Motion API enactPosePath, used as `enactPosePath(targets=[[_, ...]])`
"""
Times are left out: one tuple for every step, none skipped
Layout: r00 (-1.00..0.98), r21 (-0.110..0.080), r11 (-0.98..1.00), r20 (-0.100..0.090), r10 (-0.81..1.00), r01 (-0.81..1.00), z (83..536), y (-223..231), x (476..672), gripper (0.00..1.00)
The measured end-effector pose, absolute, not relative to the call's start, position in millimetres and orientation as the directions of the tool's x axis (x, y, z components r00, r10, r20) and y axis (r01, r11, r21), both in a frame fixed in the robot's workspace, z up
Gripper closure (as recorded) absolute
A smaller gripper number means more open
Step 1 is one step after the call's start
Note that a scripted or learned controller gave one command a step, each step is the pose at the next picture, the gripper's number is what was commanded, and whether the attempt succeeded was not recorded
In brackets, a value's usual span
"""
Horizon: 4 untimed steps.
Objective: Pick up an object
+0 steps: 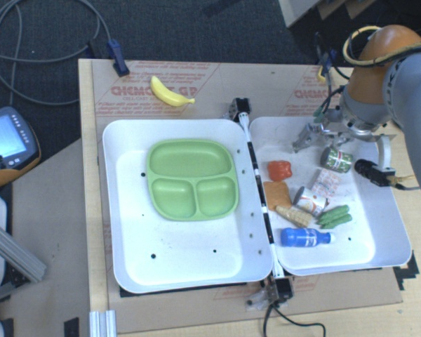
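Blue bottle [305,238] lay at right bin's [386,251] front. I saw gripper [321,136] spread open, holding nothing, above the can [336,161]; pick not yet made.

- The arm [407,83] is smooth grey, with rounded, bulky segments.
- A glossy orange band [379,62] wraps the section above the wrist.
- A yellow-and-black cable [352,42] loops beside the orange band.
- The end effector [321,137] is dull metallic grey, with thin angular linkages.
- A black, rounded part [372,170] juts out near the wrist.
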State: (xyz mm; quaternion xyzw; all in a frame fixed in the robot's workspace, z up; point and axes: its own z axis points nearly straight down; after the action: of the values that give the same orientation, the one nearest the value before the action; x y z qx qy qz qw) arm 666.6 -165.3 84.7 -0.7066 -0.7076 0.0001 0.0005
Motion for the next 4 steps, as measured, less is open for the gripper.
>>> enactPosePath(targets=[[0.000,-0.001,0.000,0.000,1.000,1.000,85.2,-207.2,643.0,0.00],[-0.001,0.003,0.001,-0.002,1.000,1.000,96.3,-207.2,644.2,1.00],[-0.001,0.003,0.001,-0.002,1.000,1.000,96.1,-207.1,644.1,0.00],[0.000,-0.001,0.000,0.000,1.000,1.000,84.4,-207.0,591.2,0.00]])
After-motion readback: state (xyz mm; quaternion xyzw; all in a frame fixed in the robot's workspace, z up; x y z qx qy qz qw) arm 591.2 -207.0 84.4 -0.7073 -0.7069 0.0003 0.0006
